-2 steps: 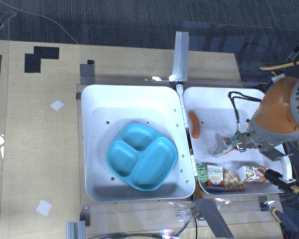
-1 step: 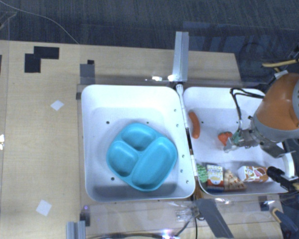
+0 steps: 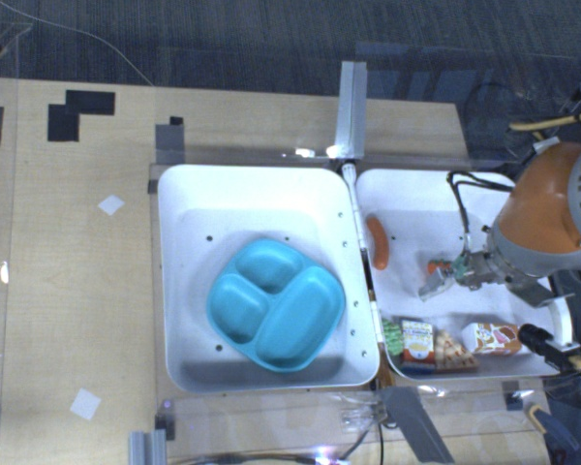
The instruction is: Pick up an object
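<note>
- Sausage [image 3: 377, 242], a small orange-red toy hot dog, is the thing I judge easiest to pick; in the camera view it lies lengthwise in the right bin [image 3: 407, 194], close beside the wall that divides it from the left bin [image 3: 184, 260].
- From the camera view I see the gripper [image 3: 443, 277] low over the middle of the right bin, reaching in from the right under the arm's orange band [image 3: 537, 211], apart from the sausage and not touching it.
- Whether the gripper is spread or closed I cannot tell; the tip is small and blurred, and I see nothing held in it.
- Along the near wall of the right bin lie a green-edged packet [image 3: 412, 342], a snack pack [image 3: 452, 349] and a small carton [image 3: 492, 337], touching or nearly touching in a row.
- A blue divided plate [image 3: 276, 303] sits in the left bin, with three compartments, tilted a little toward the near corner.
- My judgement on handling: the sausage looks light, smooth and rounded, likely plastic or rubber, so it may roll or slip out of a shallow pinch.
- I would take it across its narrow middle, closing from the two long sides, though the wall beside it leaves little room on that side.
- The flat packets look light too, but lie low against the bin floor and wall, harder to get under.
</note>
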Robot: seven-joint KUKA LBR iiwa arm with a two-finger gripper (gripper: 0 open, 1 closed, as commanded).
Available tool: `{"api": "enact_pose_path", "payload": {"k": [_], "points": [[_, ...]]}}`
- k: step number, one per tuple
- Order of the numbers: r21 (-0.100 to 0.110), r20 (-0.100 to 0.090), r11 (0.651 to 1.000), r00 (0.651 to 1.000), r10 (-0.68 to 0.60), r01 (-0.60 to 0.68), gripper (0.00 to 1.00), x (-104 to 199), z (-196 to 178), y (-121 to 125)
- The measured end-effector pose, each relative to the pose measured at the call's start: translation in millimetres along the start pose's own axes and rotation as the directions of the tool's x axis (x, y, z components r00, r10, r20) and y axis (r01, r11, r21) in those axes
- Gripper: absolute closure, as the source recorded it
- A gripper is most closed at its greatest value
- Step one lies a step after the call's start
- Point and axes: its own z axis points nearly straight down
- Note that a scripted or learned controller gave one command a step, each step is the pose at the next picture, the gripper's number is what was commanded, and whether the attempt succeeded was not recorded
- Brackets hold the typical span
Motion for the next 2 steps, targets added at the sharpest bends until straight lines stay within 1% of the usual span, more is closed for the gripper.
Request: {"api": "enact_pose_path", "payload": {"k": [1,2], "points": [[0.009,-0.004,1.0,1.0,0.003,-0.003,0.0,-18.1,14.6,45.1],[0.002,0.0,1.0,1.0,-0.001,0.001,1.0,-18.7,1.4,48.3]]}}
